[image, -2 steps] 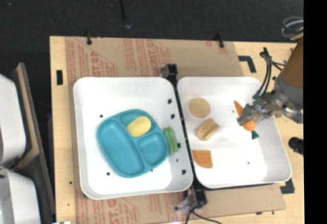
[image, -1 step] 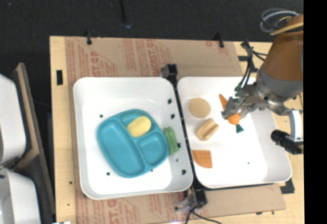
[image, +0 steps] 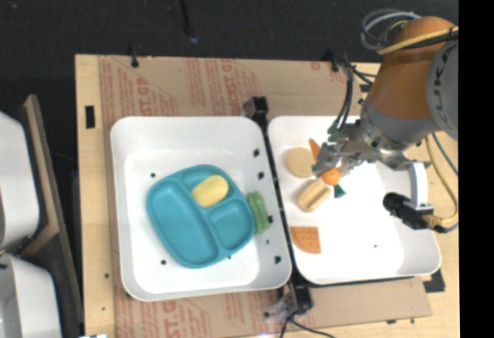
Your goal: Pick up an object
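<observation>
In the right bin (image: 386,267), my gripper (image: 331,169) sits low over the bin's left part. A small orange carrot (image: 330,177) with a green tip shows between its dark fingers, and the fingers are shut on it. A tan bread roll (image: 312,196) lies just below left of the carrot. A round tan bun (image: 297,161) rests to the gripper's left, with a thin orange piece (image: 312,147) beside it. An orange square cracker (image: 306,239) lies near the bin's front left.
The left bin (image: 139,267) holds a blue divided tray (image: 193,224) with a yellow lump (image: 209,190) in it. A green item (image: 258,213) lies at the tray's right edge. A black fitting with cable (image: 403,210) hangs over the right bin's right side.
</observation>
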You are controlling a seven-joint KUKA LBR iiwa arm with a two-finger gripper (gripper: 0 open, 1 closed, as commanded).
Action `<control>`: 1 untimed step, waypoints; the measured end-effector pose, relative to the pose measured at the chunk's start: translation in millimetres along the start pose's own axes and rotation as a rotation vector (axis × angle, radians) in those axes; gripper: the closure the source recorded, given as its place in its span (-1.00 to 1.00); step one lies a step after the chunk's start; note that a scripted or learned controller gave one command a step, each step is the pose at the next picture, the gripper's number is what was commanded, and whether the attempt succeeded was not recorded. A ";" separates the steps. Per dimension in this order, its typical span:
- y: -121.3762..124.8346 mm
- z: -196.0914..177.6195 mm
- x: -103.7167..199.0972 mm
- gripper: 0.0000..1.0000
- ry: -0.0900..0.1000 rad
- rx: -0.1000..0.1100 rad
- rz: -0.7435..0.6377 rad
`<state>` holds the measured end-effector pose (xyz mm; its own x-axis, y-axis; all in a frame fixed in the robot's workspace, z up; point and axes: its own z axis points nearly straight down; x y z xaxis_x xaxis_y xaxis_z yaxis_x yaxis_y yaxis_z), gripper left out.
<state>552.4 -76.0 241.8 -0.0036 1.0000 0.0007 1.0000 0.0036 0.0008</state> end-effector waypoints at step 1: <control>21.7 6.2 57.1 1.00 0.000 0.001 -0.001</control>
<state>573.9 -18.8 235.6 -0.0049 1.0000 0.0012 1.0000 0.0049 -0.0001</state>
